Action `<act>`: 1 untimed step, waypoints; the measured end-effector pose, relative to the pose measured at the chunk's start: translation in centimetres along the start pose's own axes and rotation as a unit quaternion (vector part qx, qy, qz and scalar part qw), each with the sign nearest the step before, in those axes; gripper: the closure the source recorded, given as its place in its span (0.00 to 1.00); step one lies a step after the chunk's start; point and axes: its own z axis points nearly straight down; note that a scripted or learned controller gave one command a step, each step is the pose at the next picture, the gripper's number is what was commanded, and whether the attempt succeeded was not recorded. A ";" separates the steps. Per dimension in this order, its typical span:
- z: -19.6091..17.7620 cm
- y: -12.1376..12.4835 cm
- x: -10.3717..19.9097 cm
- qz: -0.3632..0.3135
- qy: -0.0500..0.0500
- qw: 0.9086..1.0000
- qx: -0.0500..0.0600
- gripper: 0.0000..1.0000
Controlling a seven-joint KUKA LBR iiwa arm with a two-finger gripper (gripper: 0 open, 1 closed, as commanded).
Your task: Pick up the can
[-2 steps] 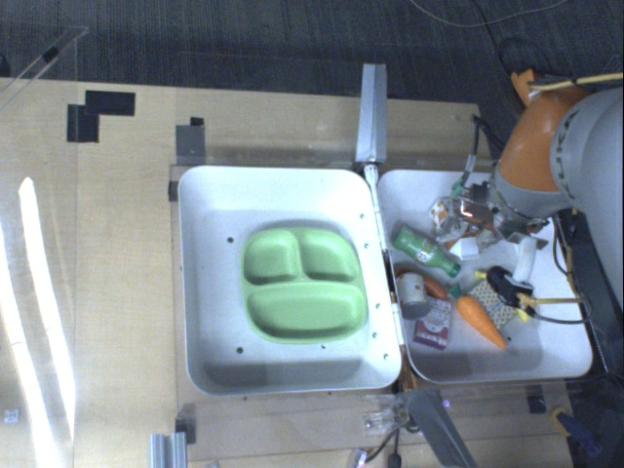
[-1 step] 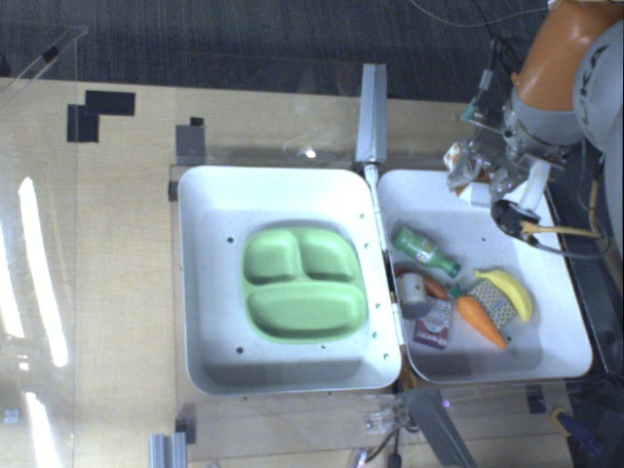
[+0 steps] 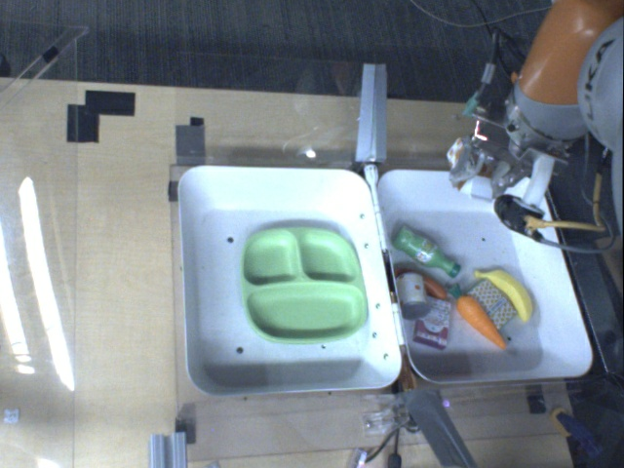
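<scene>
Up at the far right corner of the right bin [image 3: 575,354], the gripper [image 3: 483,169] hangs over the rim; from here it is a blur of grey and silver metal, so I cannot tell how it is set, and nothing shows caught in it. Above it the arm [image 3: 570,57] rises grey with its orange band, cables looping off toward the right. The can [image 3: 412,292] sits well apart from the gripper, low in the right bin close to the divider between the two bins. It looks to lie on its side, a short grey body with a reddish end, its long axis running roughly up and down the view with the red end toward the far side, though it is small and I would not swear to it. Any label on it is too small to read. Just below it, touching or nearly so, lies a dark maroon packet [image 3: 433,324] with pale print I cannot make out. A green bottle [image 3: 425,251] lies slantwise just above the can, a carrot [image 3: 480,320] to its right, and a banana [image 3: 509,291] beyond that. The left bin [image 3: 195,261] holds a green divided tray [image 3: 303,283], and both bins rest on the pale wooden table [image 3: 88,261].
</scene>
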 end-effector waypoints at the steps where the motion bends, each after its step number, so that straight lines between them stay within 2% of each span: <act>1: 0.8 -0.3 -1.7 0.016 -0.001 1.000 0.003 1.00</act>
